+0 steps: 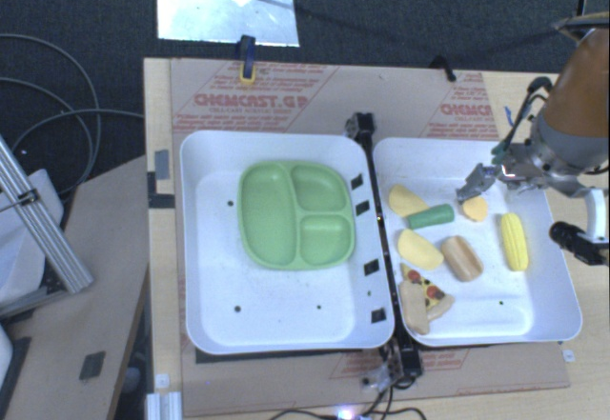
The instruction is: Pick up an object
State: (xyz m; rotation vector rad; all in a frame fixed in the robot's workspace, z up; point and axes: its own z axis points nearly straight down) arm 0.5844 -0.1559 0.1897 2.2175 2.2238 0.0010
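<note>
**Over right bin: gripper low, nothing lifted yet**

Right bin [553, 318] holds all the toy food: yellow piece [405, 200], green cylinder [431, 215], another yellow piece [419, 250], bread roll [462, 257], pizza slice [419, 302], corn [515, 241], small orange piece [475, 210]. Left bin [214, 313] holds a green divided plate [294, 215]. Gripper [479, 181] sits at the bin's upper right part, tip just beside the orange piece, maybe touching it; can't tell from this angle. Can't tell how far apart its fingers are either, and nothing is visibly between them. Every item looks to be resting on the bin floor.

Progress, as a judgement: approach stage only. No grasp confirmed, no lift. Likely target is the orange piece, being nearest the tip. Left to do: close on an item, raise it clear of the bin.
</note>
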